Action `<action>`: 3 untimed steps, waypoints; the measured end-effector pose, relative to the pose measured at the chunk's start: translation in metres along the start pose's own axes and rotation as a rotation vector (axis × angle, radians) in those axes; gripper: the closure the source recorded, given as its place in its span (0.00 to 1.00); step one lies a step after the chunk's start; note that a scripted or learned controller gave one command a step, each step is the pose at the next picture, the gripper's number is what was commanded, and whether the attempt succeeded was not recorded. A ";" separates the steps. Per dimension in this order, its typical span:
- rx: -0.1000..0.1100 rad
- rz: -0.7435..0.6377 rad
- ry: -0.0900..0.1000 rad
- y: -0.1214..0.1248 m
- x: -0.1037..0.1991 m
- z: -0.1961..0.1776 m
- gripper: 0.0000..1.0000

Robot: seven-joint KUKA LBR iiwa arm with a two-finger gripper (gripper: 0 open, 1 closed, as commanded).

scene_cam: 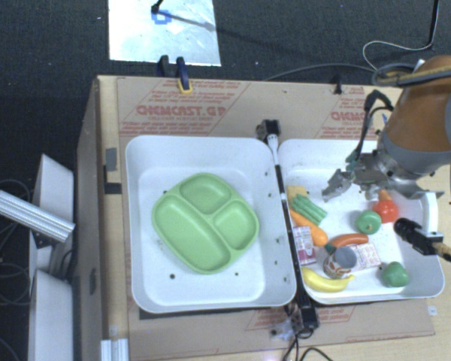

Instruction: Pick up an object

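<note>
My gripper [349,184] hangs over the back of the right bin [316,156], fingers spread open with nothing between them. Just below and right of it lie a red-orange fruit [387,208] and a green apple [369,221]. Further forward are a green vegetable [310,207] on a carrot [310,226], a red sausage [348,240], a small can [338,261], a banana [327,280] and a green pear-like fruit [395,274]. A red-and-white packet [303,245] lies by the bin's left wall.
The left bin [146,171] holds a light-green divided plate [204,220]. A ridge with a black clamp [269,131] separates the two bins. A black part of the arm [415,236] juts over the right bin's right side. Cables run behind the bench.
</note>
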State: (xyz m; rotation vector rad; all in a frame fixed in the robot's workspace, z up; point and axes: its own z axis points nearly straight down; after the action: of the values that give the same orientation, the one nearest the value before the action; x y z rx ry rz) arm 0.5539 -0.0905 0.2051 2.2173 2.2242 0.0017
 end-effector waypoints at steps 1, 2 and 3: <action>-0.010 0.002 -0.002 0.047 -0.016 0.116 0.00; -0.002 -0.001 0.000 0.115 -0.001 0.120 0.00; -0.003 0.002 -0.002 0.043 -0.038 0.045 0.00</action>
State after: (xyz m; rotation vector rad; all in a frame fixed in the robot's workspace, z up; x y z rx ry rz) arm 0.5969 -0.1279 0.1602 2.2172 2.2186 0.0027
